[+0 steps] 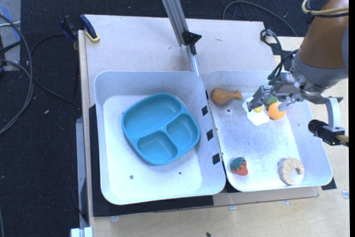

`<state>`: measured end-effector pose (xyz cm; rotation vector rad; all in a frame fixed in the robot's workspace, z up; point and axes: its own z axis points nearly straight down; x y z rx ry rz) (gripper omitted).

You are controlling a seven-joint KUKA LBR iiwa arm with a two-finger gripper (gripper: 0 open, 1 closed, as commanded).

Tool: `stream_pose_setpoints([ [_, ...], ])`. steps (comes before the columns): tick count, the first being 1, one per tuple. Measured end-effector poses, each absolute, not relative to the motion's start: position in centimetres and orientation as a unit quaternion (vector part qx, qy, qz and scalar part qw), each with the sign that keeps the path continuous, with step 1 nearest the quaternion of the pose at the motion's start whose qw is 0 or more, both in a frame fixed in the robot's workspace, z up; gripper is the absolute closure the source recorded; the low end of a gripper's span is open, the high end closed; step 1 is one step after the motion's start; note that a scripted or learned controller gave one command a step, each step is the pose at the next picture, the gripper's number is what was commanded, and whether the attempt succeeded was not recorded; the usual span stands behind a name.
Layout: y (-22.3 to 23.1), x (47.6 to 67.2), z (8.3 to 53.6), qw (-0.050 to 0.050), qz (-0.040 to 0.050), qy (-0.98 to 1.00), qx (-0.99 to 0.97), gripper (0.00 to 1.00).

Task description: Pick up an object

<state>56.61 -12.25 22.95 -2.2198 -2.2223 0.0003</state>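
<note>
Beneath the hand (265, 101) lies a fried egg (258, 115).

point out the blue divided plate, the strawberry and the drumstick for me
blue divided plate (145, 119), camera view, on the wall above its large compartment
strawberry (239, 166), camera view, on its red body
drumstick (222, 96), camera view, on its thick brown end

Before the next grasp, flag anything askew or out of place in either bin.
Nothing looks spilled or broken. The blue divided plate sits at a slant in the left bin. The right bin holds scattered toy foods: drumstick, strawberry, pastry.
</note>
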Motion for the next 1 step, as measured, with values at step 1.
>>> stream_pose_setpoints([
  [1, -12.29, 57.37, 17.0, 0.001, 0.0008, -0.707, -0.707, 0.0],
])
